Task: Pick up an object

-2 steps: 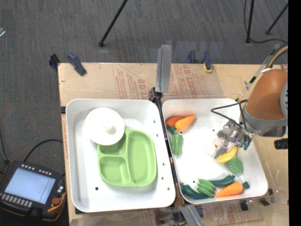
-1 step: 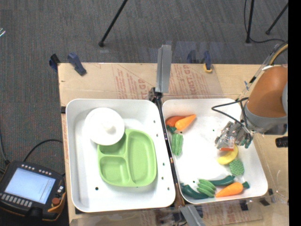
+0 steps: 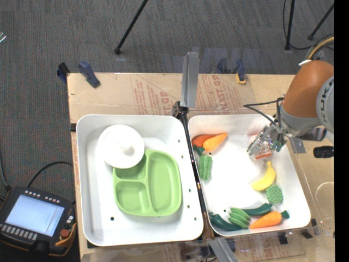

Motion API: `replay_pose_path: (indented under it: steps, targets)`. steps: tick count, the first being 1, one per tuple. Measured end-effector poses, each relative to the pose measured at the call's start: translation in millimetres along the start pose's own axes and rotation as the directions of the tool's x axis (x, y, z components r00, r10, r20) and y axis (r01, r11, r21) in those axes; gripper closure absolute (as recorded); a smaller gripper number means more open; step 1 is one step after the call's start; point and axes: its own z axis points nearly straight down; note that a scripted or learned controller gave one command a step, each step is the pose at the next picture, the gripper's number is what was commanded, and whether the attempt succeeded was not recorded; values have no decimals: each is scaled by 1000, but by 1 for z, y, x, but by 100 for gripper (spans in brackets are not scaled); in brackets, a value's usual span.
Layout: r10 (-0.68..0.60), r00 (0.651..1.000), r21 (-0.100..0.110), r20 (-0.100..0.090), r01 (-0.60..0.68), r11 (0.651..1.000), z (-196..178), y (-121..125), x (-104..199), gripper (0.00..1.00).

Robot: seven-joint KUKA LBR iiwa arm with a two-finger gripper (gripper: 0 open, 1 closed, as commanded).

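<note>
Two shallow white bins sit side by side on the brown bench, and we're looking down on them at a slant. Over in the left white bin (image 3: 87, 146) there's a round white lid-like dish (image 3: 121, 146) with a knob on top, and it overlaps the upper left corner of a light green plastic divided tray (image 3: 150, 184). Now to the right white bin (image 3: 234, 162), where the action is: the grey arm with its orange band (image 3: 306, 94) comes in from the right, and the gripper (image 3: 264, 144) is down low over the upper right part of that bin, just above the yellow toy banana (image 3: 264, 178). Whether anything sits in its grasp, I can't tell from here; the tip is a blur of metal and a hint of red. Near the bin's upper left, an orange toy carrot (image 3: 214, 141) lies touching a red-orange piece beside it, and just below, along the left wall, a green toy pod (image 3: 205, 167) stands lengthwise. Under the banana is a small bumpy green toy vegetable (image 3: 274, 194). Along the bottom edge, a dark green toy cucumber (image 3: 256, 209), a green pea pod (image 3: 238, 217) and a second orange toy carrot (image 3: 267, 219) are bunched close together. Off the bench at lower left, a handheld control pendant with a pale screen (image 3: 34, 216) rests on the grey carpet.
</note>
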Motion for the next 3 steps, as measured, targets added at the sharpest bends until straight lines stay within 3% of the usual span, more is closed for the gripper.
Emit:
replay_pose_path:
  steps: [1,2,3]
  targets:
    - [30,999,-6,11,-30,1000,-103,32,66,100]
    - [-8,1000,1,-4,8,1000,1,-20,101,100]
    - [-47,999,-7,10,47,999,-116,35,144,100]
